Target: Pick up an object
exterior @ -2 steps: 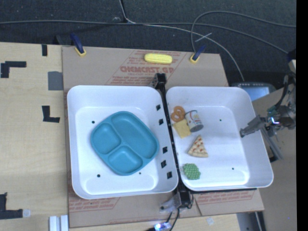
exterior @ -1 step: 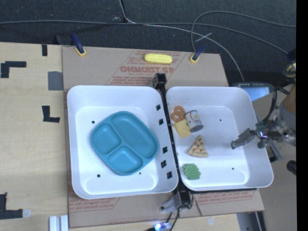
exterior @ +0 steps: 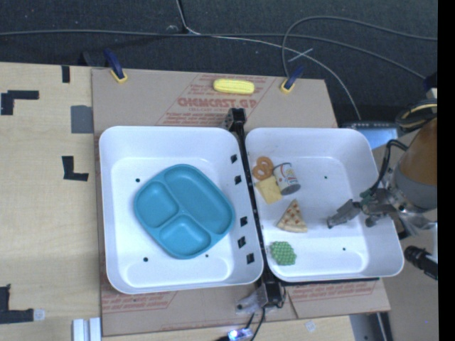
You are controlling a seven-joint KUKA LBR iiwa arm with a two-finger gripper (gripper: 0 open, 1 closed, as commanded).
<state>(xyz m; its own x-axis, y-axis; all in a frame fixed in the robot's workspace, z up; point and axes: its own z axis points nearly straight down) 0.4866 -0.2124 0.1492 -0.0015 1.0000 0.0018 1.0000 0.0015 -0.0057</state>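
Two white bins side by side on cardboard-covered bench (exterior: 142, 94). Left bin (exterior: 114, 212) has a blue divided plate (exterior: 183, 209) lying flat, roughly centred. Right bin (exterior: 380, 254) holds the small stuff, all grouped toward its left side: pretzel (exterior: 262, 167) at top, small can (exterior: 286, 178) on its side just right of it, yellow cheese block (exterior: 268, 190) touching below pretzel, pizza slice (exterior: 292, 218) a bit lower, green bumpy item (exterior: 283, 253) near bin's front-left corner. Yellow corn-like item (exterior: 233, 87) sits outside bins on the cardboard, behind them, btwn two blue/yellow clamps.

Arm (exterior: 419, 169) comes in from right, over right bin's right edge. Pincer (exterior: 346, 214) low over right half of right bin, pointing left, well apart from pizza slice & other objs. Nothing seen btwn its fingers; can't tell if spread or pressed together, too dark/small. Black cables run across dark floor at the back.
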